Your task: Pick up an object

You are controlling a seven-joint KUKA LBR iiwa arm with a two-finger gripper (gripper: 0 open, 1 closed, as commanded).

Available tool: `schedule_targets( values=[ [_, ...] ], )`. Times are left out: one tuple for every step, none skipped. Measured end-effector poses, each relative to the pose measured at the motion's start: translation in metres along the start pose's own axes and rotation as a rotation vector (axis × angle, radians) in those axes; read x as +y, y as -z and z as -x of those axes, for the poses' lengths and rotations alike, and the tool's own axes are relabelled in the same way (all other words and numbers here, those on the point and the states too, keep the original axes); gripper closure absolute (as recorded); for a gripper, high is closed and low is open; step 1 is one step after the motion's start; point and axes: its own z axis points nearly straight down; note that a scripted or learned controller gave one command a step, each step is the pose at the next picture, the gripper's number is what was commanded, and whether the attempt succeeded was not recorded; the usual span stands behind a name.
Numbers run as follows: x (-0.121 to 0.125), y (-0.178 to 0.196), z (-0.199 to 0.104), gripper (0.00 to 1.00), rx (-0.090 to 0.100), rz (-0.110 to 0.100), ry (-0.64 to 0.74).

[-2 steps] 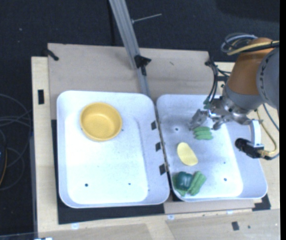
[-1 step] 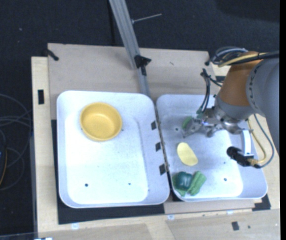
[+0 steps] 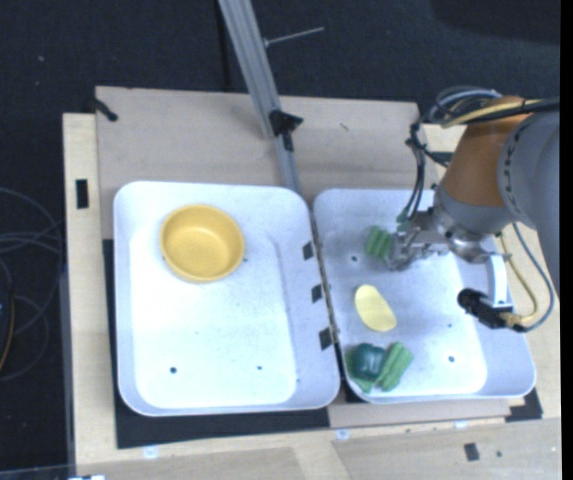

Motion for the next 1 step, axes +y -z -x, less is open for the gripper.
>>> schedule_targets(
  values=[
    [0.0010, 0.0505, -0.0095, 1.00, 0.000, 0.003, 0.003]
  ],
)
